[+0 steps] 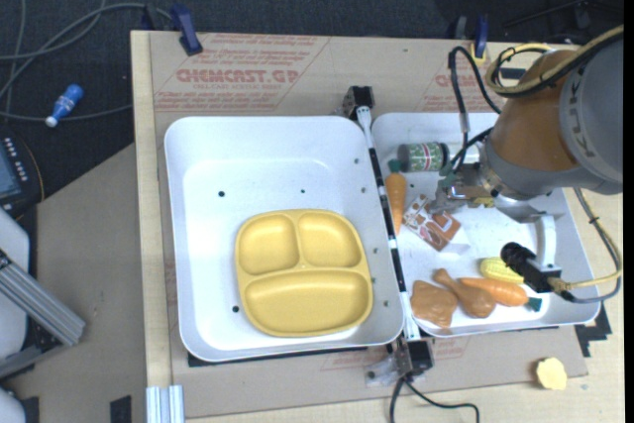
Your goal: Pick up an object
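Observation:
My gripper (457, 191) hangs over the right bin (584, 312), in its upper middle. Just below and left of it lies a brown and white snack packet (434, 225); whether they touch I cannot tell. A green can (422, 156) lies on its side at the bin's back, left of the wrist. An orange carrot (396, 199) rests along the bin's left wall. Along the front lie a brown drumstick (438, 298), a yellow corn cob (499, 267) and a second carrot (497, 290).
The left bin (198, 163) holds a yellow divided plate (302, 270). A small yellow piece (551, 372) lies on the bench in front of the right bin. Blue clamps (184, 28) grip the bench's back edge. A yellow cable (584, 287) trails near the bin's right side.

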You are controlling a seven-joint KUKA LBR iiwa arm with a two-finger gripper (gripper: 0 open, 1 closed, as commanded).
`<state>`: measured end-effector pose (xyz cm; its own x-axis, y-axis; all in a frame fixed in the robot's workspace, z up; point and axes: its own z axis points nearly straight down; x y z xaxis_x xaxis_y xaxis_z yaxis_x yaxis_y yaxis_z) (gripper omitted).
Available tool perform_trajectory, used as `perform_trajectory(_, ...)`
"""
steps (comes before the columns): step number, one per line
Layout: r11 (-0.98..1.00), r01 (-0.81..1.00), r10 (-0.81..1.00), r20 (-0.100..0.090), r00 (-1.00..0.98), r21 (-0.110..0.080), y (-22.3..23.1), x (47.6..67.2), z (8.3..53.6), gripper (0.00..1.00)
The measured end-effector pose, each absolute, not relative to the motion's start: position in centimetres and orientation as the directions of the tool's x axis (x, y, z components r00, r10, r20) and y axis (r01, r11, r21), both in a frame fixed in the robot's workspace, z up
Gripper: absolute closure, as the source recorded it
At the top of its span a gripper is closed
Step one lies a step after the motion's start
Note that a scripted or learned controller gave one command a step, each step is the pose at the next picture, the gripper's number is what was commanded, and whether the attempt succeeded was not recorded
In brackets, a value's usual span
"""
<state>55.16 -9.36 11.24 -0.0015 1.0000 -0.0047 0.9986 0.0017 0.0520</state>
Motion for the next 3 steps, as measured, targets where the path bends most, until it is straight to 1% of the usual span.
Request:
perform_trajectory(1,0.001,0.999,1.0,-0.005,0.0,0.051,-9.4,55.1,11.2,0.0)
perform_trajectory(2,0.002,0.999,1.0,-0.004,-0.002,0.033,-9.5,54.7,10.3,0.0)
perform_trajectory(3,-0.002,0.999,1.0,-0.003,0.002,0.048,-9.5,54.0,9.9,0.0)
